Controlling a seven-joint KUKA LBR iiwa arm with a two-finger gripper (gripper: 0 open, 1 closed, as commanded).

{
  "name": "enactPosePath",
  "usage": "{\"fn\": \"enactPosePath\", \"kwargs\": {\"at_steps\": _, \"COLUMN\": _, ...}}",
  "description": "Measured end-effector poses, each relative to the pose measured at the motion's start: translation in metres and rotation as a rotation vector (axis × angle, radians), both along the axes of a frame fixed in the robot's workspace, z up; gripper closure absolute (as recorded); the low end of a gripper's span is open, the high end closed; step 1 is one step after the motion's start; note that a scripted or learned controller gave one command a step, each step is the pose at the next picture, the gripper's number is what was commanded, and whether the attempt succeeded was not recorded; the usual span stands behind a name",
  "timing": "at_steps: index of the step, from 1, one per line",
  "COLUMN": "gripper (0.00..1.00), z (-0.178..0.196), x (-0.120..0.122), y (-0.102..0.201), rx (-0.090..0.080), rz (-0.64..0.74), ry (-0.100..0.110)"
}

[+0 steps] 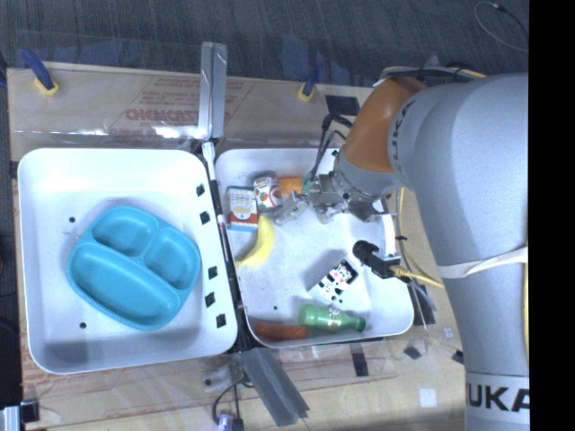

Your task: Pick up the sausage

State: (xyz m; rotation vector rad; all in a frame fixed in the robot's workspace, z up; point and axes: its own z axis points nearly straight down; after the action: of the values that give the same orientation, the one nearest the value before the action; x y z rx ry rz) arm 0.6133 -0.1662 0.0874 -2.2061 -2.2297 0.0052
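Reaching in from the right over the right-hand bin point(395, 317), I hang my end effector point(316, 197) low near the bin's far edge, above the bare white floor between a small carton point(241, 208) and the bin's right wall. Whether it is open or closed, I cannot tell from this slanted overhead view; nothing can be seen in its grip.

The sausage point(280, 332), reddish-brown, lies along the near wall of the same bin, touching or just beside the green bottle point(331, 319) that lies on its side there. It sits well apart from my end effector, across the width of the bin, so the pick looks not yet begun.

A banana point(258, 245) curves beside the carton, a small can point(266, 191) stands at the far edge with something orange point(290, 187) next to it, and a black-and-white patterned piece point(337, 277) lies mid-bin. A blue divided plate point(135, 266) rests in the left bin point(36, 241).

Pressed against the wall and crowded by the bottle, the sausage likely demands a descent aligned along its length.
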Motion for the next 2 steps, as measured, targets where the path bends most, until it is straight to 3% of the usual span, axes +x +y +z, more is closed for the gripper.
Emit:
{"fn": "enactPosePath", "kwargs": {"at_steps": 1, "gripper": 0.00, "z": 0.000, "x": -0.031, "y": -0.018, "rx": 0.002, "rz": 0.099, "ry": 0.002}}
{"fn": "enactPosePath", "kwargs": {"at_steps": 2, "gripper": 0.00, "z": -0.003, "x": 0.019, "y": 0.029, "rx": 0.004, "rz": 0.110, "ry": 0.029}}
